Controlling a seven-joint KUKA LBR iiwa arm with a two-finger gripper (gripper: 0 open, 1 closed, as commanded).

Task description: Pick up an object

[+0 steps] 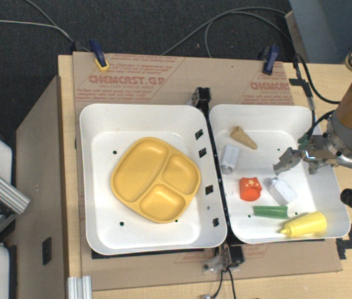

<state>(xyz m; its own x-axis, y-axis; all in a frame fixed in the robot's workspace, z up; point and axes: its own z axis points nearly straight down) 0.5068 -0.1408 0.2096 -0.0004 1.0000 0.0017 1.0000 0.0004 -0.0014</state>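
Note:
My gripper (298,164) hangs over the right side of the right bin (260,114), fingers spread apart and open, with nothing between them. Just below and left of it lies a small white-grey block (281,190). A red object (250,189) sits beside that block, toward the bin's middle. Along the front wall lie a green stick (270,212) and a yellow squeeze bottle (304,224). A tan wedge (244,137) rests near the back, and a pale grey cylinder (229,158) lies close to the left wall.
The left bin (95,185) holds a yellow divided plate (156,179). Black clips line the seam between the two bins. Cables run across the bench's back edge, and the arm's body stands over the right bin's right rim.

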